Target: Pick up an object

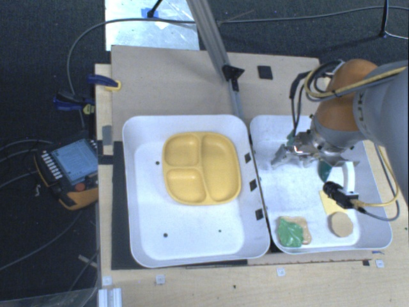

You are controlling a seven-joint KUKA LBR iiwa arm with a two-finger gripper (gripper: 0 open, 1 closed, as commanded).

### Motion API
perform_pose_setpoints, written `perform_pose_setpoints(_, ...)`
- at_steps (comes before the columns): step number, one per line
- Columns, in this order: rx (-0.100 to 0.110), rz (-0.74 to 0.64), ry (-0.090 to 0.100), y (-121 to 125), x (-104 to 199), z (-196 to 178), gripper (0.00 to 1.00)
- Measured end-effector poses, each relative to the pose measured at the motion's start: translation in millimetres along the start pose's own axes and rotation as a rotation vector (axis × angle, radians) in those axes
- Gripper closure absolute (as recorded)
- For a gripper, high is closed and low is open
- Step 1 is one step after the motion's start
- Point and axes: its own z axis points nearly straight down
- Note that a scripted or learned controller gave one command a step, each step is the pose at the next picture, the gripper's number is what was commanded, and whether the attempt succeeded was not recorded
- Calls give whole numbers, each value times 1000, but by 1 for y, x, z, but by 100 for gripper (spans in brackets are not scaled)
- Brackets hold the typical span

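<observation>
Though flat (roughly round), tan disc (341, 224) axisless.

Our arm, reaching in from the right

We see our grey arm (377, 107) with its orange band bent down and leftward, its gripper (285, 153) held low, metal fingers (279, 157) pointing left and slightly parted with nothing between them.

Yellow tray (202, 167) in left bin (147, 235)
</observation>
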Motion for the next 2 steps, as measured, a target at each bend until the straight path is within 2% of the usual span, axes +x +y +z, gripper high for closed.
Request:
perform_pose_setpoints(1, -5, 0, -1, 1, 0, -14, 100)
perform_pose_setpoints(2, -9, 1, -2, 8, -7, -62, 100)
